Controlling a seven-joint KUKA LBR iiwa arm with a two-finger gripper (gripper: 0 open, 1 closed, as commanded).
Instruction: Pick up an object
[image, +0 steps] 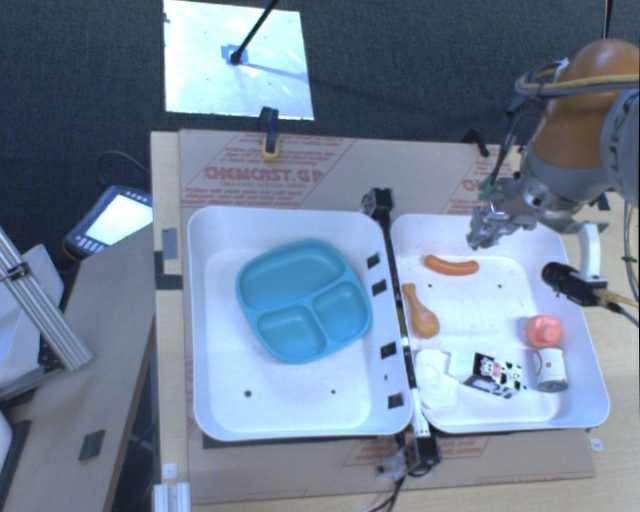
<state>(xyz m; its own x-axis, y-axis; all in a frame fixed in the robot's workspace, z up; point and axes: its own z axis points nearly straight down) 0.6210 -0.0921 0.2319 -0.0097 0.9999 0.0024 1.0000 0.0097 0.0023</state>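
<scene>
The right bin (590, 385) holds an orange sausage (451, 265) near its back, a tan drumstick-shaped toy (421, 311) by its left wall, a pink cup-like piece (544, 329), a small can (551, 370), a black-and-white cow-print card (496, 373) and a white lump (434, 376) at the front. My gripper (484, 232) hangs over the back edge of this bin, just above and right of the sausage, with nothing seen between its fingers.
The left bin (215, 400) carries a blue three-compartment plate (303, 299). A black divider with clips (392, 310) runs between the bins. A tablet (110, 222) lies off the bench at left. A shiny sheet (238, 60) lies behind the bench.
</scene>
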